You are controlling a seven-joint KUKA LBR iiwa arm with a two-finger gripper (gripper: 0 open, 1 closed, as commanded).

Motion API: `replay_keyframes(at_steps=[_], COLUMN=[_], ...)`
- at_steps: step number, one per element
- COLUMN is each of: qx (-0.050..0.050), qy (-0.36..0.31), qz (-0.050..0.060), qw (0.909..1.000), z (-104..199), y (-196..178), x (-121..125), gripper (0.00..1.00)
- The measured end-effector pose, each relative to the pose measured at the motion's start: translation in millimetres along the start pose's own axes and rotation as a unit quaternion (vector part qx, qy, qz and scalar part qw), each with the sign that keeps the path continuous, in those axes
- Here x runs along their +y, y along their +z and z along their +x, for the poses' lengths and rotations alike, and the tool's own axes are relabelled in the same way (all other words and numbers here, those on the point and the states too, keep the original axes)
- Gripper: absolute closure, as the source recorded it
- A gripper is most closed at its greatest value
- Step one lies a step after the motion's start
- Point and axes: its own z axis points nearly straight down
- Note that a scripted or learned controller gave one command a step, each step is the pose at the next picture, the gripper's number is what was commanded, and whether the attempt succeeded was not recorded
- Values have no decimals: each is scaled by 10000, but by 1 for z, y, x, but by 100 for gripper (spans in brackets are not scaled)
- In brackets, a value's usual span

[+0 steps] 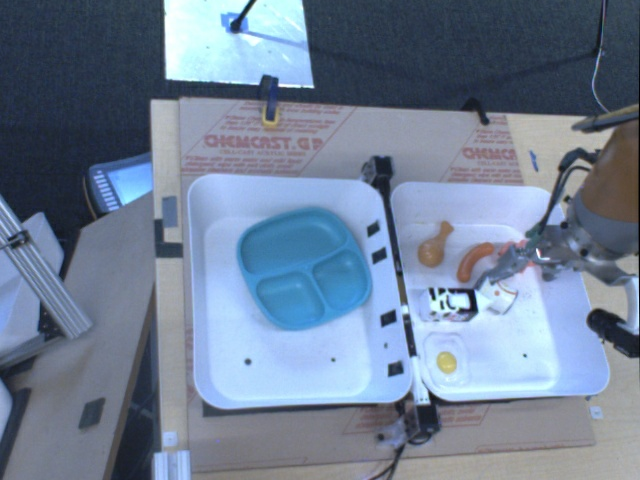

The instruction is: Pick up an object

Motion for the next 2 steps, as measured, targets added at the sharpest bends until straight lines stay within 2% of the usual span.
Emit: replay_keyframes(at_steps=[1, 2], qx=[3, -10], qy=[4, -11], qz=[1, -76], qw=[10000, 10000], z=[8, 7], y=[52, 69], x=[-7, -1], gripper=[0, 0])
